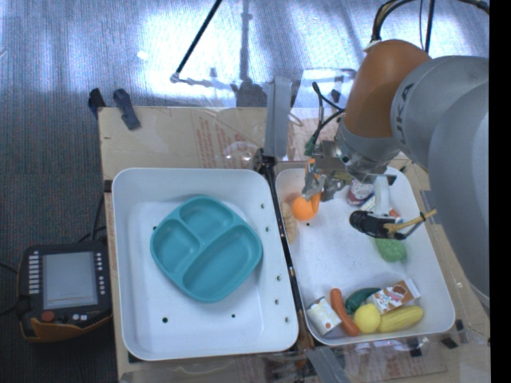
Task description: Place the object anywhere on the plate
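**Orange ball at the gripper, away from the plate**

The toy food pile (375,309) lies right of the teal plate (207,248). Further right-up from the plate, the gripper (313,191) has its fingers closed around the orange ball (303,207), over the right bin (343,254).

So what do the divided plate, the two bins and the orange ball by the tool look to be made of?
Divided plate: probably molded plastic, uniform teal with a soft sheen and rounded compartment ridges. Bins: likely thin formed plastic, glossy white with rounded corners and small holes in the left one. Orange ball by the tool: smooth, evenly coloured, probably toy plastic, though too small to be sure.
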Robot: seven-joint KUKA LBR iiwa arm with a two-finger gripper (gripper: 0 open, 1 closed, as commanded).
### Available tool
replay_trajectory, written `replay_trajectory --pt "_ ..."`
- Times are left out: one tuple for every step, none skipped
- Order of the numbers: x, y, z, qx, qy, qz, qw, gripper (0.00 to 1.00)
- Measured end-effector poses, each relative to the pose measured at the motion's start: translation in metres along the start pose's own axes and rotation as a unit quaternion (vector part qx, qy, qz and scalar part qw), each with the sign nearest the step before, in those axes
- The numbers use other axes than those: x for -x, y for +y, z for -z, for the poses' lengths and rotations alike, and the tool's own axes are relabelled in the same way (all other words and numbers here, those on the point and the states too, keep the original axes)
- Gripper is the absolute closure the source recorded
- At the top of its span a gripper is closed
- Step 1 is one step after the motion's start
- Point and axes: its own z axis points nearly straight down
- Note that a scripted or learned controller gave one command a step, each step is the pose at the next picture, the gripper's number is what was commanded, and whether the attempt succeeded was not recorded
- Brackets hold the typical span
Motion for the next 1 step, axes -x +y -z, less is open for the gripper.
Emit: replay_trajectory --pt "-0.0773 -0.0561 -0.0006 0.000 0.001 -0.049 0.9988 1.00"
